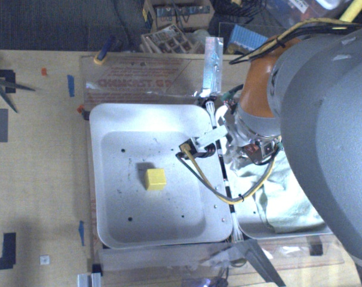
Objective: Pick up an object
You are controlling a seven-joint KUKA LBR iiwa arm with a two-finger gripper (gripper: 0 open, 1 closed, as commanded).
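Grey arm (pixel 324 130) above the bench, gripper (pixel 244 151) at the left bin's (pixel 109 124) right rim

You have 1 arm and 1 target. The yellow cube (pixel 155 179) sits alone on the left bin's floor, a little left of and below that bin's middle in the camera view. The gripper hangs over the left bin's right rim, so the cube lies well apart from it, to the left and slightly toward the bin's near wall. You cannot tell from this view whether the gripper is released or clenched, and nothing shows held in it. The cube looks about equal on every side, so no long axis should dictate your wrist angle. Expect the coming move to be a leftward reach across the left bin, then a descent. A crumpled pale sheet (pixel 288 199) lies just past the left bin's right rim.
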